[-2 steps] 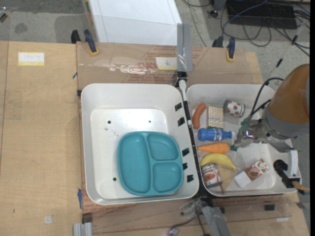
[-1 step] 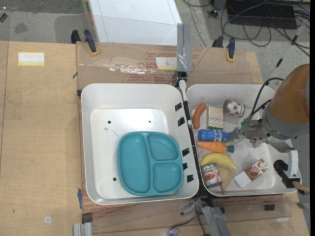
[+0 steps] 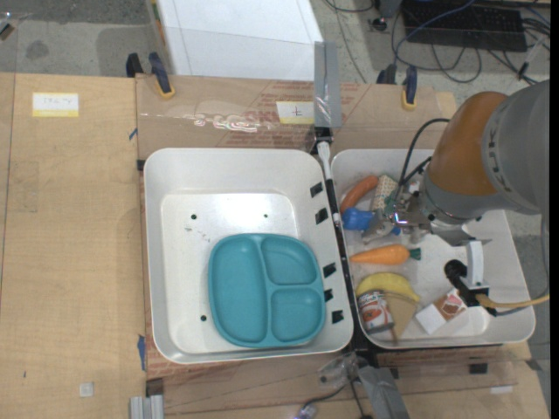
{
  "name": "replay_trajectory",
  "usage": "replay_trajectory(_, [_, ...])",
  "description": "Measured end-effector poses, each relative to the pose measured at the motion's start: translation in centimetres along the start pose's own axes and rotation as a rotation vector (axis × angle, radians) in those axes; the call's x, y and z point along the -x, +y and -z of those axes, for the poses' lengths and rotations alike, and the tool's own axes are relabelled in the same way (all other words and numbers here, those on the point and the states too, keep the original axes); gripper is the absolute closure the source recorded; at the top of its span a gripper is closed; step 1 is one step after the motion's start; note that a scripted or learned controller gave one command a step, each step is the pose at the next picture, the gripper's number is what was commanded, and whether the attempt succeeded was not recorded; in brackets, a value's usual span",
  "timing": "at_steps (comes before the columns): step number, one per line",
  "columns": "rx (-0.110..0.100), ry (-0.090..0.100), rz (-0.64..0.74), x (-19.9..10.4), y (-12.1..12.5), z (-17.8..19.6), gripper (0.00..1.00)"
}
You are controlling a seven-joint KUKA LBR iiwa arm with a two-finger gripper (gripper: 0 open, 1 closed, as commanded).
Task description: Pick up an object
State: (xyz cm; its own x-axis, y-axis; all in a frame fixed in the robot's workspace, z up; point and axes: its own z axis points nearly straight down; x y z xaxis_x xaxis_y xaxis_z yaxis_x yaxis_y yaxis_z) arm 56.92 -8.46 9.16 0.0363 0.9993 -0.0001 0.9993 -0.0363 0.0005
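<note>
A pale wooden worktop (image 3: 61, 234) seen from above at a slant. Two shallow white bins sit on it side by side, touching along their inner edges: the left bin (image 3: 166, 199) and the right bin (image 3: 511, 312). Behind them a sheet of brown cardboard (image 3: 227, 116) lies flat on the worktop, with clamps (image 3: 160, 72) gripping its back edge. A small pale label (image 3: 56, 104) is stuck near the worktop's far left corner. A white box (image 3: 236, 20) stands behind the cardboard
</note>
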Motion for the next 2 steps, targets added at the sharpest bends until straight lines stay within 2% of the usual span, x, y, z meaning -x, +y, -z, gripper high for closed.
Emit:
replay_trajectory(1, [0.000,-0.001,0.088,-1.7,6.8,0.0,0.00])
replay_trajectory(2, [0.001,-0.003,0.091,-1.9,6.9,1.1,1.00])
